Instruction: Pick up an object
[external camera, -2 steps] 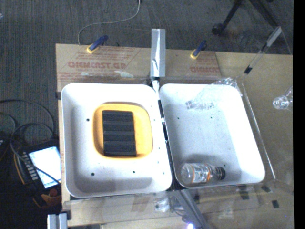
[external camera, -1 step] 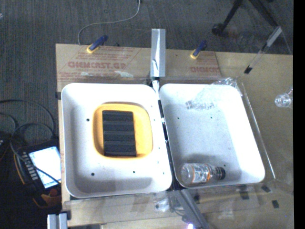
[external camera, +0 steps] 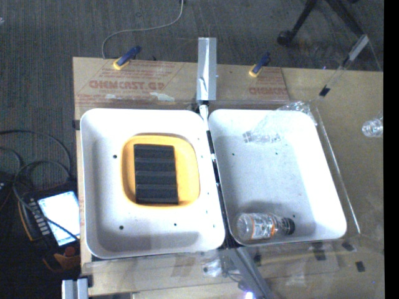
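camera view: two shallow white bins side by side on bench, left bin carrying yellow tray with black ribbed block set in its middle, roughly square to bin walls. right bin carrying small clear bottle lying on its side against near wall, orange-and-white label round the body, dark cap pointing right. crumpled clear plastic scrap near far wall of same bin, well apart from bottle. claw state: cannot tell. likely easiest pick judged as bottle. advice for the step: come down from above over the label band, jaws spread across the short axis of the body, not along its length; stay off the cap end, too narrow. round body likely to roll, near wall crowding one finger, so approach a touch toward bin centre and close slow. tray with block looks too wide for a two-finger span unless gripped by a rim. plastic scrap flimsy, poor target. lift straight up, check grip before moving off.
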`<action>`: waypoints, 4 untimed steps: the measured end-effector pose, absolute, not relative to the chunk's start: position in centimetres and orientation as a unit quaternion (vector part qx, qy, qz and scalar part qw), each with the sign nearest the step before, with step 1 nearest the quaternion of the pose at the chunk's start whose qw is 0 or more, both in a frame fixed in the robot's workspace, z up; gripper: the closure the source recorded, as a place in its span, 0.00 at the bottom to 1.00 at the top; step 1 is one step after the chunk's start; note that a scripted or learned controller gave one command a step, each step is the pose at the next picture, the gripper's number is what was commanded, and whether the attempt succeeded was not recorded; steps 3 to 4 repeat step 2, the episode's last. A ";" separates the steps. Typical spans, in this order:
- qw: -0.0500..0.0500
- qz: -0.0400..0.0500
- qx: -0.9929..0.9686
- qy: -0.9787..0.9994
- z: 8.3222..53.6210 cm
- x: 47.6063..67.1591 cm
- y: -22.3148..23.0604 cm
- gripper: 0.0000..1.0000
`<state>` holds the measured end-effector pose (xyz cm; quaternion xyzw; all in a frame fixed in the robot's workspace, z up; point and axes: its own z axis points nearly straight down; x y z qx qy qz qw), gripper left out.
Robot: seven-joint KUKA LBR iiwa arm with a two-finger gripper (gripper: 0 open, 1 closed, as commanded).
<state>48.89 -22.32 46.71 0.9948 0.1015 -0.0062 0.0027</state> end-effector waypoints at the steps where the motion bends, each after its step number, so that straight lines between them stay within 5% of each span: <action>1: 0.000 -0.002 0.995 0.101 43.3 49.6 -18.6 1.00; 4: 0.000 -0.003 0.995 0.101 44.1 49.7 -18.5 1.00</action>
